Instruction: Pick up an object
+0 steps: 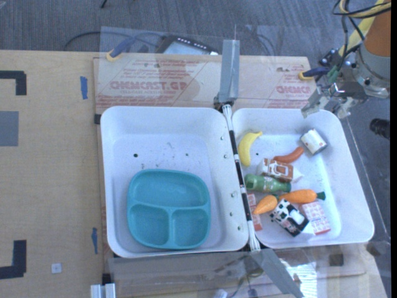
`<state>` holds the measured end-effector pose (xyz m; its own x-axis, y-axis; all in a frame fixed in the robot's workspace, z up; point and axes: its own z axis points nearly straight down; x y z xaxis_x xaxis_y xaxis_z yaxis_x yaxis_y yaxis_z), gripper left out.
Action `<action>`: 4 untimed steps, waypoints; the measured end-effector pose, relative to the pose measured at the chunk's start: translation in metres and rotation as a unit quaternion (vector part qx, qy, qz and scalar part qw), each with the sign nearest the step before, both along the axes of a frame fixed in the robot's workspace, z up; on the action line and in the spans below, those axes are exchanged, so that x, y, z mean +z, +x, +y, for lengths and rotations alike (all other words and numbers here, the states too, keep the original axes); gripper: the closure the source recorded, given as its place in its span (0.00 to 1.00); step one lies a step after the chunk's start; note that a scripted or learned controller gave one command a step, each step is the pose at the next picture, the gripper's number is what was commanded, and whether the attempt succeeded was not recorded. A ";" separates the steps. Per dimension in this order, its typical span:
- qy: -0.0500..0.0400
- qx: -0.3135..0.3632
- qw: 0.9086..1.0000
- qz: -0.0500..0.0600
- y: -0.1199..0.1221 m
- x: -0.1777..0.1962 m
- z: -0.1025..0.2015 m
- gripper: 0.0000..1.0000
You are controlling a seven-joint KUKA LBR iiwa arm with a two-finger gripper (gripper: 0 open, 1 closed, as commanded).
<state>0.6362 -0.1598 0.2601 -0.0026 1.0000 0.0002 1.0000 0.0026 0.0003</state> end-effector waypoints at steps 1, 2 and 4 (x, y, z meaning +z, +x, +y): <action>0.000 0.042 0.999 0.000 -0.017 -0.125 0.010 0.00; 0.001 0.059 0.998 -0.008 -0.017 -0.147 -0.012 0.00; -0.001 0.031 1.000 -0.002 -0.001 -0.153 -0.007 0.00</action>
<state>0.6355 -0.1671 0.1073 -0.0646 0.9979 -0.0019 0.9979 0.0646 0.0047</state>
